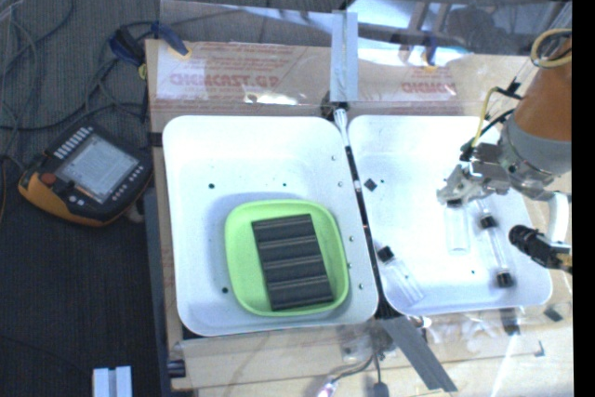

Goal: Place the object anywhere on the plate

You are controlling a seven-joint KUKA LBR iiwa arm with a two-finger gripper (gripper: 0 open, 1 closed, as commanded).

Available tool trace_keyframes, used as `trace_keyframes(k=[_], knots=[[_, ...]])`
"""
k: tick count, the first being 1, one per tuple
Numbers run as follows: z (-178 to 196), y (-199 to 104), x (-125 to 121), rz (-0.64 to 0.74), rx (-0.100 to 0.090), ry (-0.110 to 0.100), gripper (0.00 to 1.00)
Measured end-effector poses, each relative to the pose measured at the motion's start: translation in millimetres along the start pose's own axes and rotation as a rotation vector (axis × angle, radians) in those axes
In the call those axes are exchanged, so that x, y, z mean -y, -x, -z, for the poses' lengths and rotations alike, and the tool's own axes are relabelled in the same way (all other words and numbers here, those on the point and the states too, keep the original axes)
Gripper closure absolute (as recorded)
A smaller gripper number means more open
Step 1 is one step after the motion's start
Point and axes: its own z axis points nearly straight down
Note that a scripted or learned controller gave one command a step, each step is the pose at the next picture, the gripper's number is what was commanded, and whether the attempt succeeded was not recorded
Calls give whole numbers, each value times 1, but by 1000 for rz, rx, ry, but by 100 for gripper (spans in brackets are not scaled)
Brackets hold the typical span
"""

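While two bins [186, 200] sit abreast, one plate [240, 293] bears one block [293, 260].

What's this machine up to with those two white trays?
A grey and orange robot arm reaches in from the right, its gripper over the right bin. In the left bin sits a green plate, and a dark ridged block already lies on it. So the object seems to be placed. Whether the jaws are open is hard to tell from here.
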Motion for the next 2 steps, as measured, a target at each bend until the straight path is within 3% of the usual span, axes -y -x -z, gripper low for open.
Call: trace_keyframes(k=[1, 2], knots=[[-15, -62, 60, 44, 1, -3, 100], [-15, -62, 60, 44, 1, -3, 0]])
